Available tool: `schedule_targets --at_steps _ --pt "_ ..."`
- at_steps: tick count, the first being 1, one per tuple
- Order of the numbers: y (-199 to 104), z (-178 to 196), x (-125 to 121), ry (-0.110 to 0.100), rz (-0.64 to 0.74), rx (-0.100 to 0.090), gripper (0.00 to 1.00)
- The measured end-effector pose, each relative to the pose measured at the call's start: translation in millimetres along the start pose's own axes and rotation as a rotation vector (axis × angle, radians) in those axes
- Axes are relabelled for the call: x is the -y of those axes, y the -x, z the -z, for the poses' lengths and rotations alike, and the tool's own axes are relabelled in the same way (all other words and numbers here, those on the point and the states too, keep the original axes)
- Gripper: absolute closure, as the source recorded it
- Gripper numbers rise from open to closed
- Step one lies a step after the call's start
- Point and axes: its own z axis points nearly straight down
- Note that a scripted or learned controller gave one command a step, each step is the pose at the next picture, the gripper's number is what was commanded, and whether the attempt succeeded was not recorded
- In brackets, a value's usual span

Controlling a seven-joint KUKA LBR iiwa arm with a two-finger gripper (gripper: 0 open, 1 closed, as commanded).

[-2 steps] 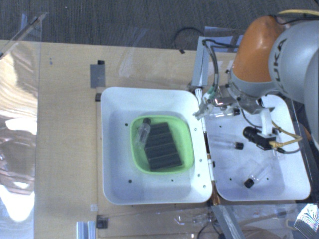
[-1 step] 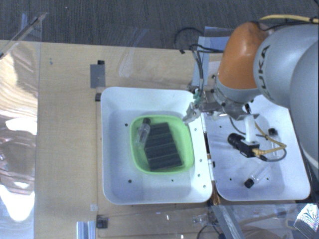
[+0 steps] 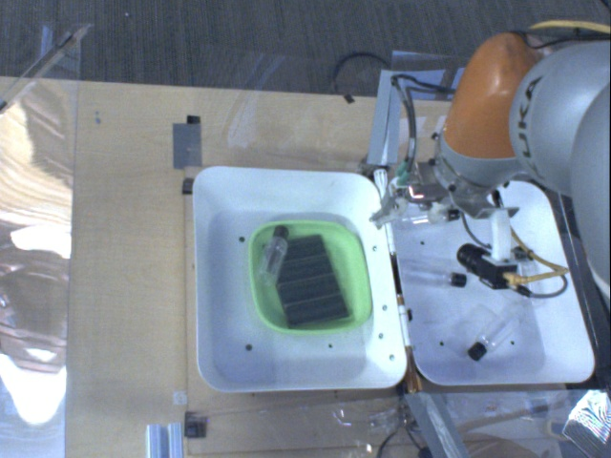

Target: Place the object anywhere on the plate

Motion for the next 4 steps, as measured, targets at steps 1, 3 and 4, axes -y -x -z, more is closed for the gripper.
schedule_targets --at_steps 1,3,4 --pt "73.8 -21.5 -8.5 -0.001 0.033 0.001 0.0" --pt "-24.6 35.5 64.3 -0.001 0.1 -0.002 0.0" --pt "-88.3 24.7 67.5 -0.002 0.063 -0.003 0.0"
